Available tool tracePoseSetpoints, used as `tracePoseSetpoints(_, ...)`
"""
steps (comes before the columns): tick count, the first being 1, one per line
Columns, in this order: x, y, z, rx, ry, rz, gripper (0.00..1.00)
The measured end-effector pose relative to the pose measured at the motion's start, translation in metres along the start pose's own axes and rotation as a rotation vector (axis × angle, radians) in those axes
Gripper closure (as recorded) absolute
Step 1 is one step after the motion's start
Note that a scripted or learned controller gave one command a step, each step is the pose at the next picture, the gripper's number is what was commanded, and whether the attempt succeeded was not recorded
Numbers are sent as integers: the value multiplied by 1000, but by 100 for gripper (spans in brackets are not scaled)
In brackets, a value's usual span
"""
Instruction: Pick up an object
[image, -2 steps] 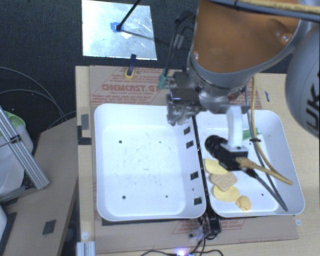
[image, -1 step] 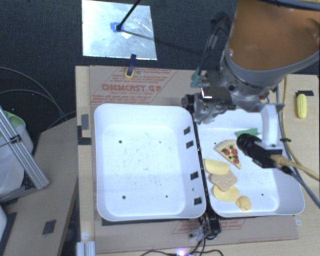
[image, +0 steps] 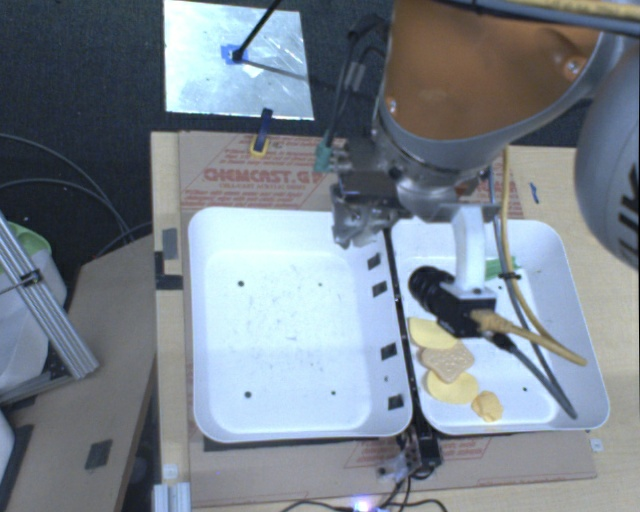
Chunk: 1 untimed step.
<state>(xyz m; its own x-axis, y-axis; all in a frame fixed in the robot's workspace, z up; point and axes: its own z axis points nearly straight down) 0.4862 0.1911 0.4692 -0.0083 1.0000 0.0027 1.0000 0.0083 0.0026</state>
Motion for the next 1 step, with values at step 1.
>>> tracePoseSetpoints(1, -3, 1, -11, -3, 0, 1, 100)
